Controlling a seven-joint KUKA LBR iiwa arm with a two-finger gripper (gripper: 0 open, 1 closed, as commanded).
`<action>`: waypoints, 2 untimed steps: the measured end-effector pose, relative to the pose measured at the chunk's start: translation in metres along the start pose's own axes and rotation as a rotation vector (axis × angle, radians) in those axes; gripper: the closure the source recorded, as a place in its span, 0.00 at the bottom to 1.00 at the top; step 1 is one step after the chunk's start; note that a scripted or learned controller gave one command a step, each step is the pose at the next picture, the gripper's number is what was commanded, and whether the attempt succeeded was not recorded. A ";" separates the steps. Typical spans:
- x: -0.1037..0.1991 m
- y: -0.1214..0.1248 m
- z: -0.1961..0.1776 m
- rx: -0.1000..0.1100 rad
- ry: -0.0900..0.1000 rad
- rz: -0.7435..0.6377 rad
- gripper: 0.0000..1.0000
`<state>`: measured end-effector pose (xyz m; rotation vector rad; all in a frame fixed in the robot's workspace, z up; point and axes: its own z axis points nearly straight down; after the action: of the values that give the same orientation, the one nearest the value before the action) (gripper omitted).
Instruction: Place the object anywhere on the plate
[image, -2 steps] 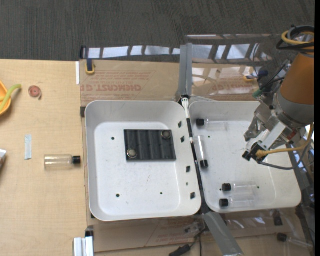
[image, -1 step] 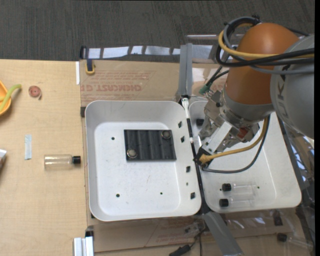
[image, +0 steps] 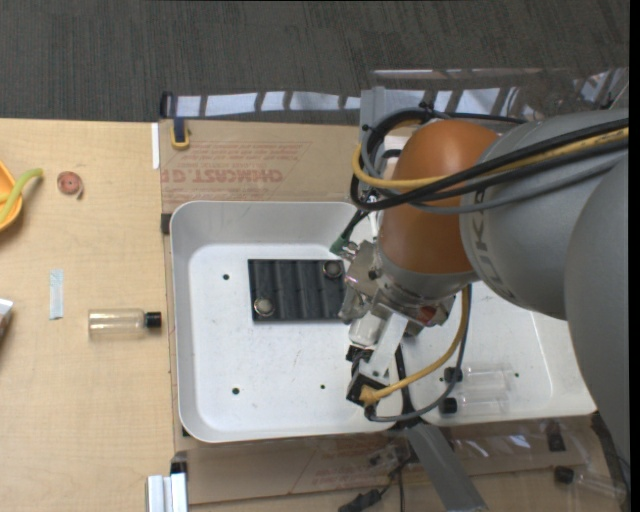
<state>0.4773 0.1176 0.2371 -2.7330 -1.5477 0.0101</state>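
A black ribbed plate (image: 295, 290) lies flat in the white bin (image: 200, 330), towards its back. A small round metallic piece (image: 264, 306) rests on the plate near its front left corner. My gripper (image: 368, 312) hangs under the orange-banded wrist, just over the plate's right edge. The wrist hides that edge and whatever lies under it.
A clear vial with black caps (image: 482, 388) lies in the bin's front right, behind the arm. On the wooden bench to the left lie another clear vial (image: 122, 321), a small pale strip (image: 56, 295), a red disc (image: 68, 182) and a yellow object (image: 8, 198).
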 end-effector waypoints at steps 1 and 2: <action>-0.080 0.048 0.047 0.001 0.001 0.035 1.00; -0.036 0.130 0.007 -0.001 0.001 0.060 1.00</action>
<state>0.5706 0.0199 0.2297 -2.7790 -1.4649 0.0080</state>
